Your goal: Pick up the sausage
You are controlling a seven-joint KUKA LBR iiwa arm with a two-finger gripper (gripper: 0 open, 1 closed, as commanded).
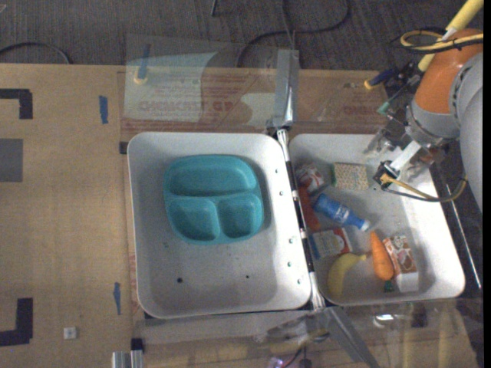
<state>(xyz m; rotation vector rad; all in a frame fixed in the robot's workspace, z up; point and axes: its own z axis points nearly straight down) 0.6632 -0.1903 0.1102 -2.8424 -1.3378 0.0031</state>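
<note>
The sausage [306,210] looks like a thin red-orange stick lying along the left wall of the right bin [449,240], partly tucked under a blue bottle [341,212]. My gripper [393,153] hangs over the bin's far right corner, well to the right of the sausage and apart from it. No object shows at the gripper.
The right bin also holds a red-and-white packet [311,176], a beige cracker square [350,176], a small printed packet [331,242], a yellow banana [343,272], an orange carrot [380,256] and a small carton [403,257]. A teal divided plate [214,198] sits in the left bin [153,282].
</note>
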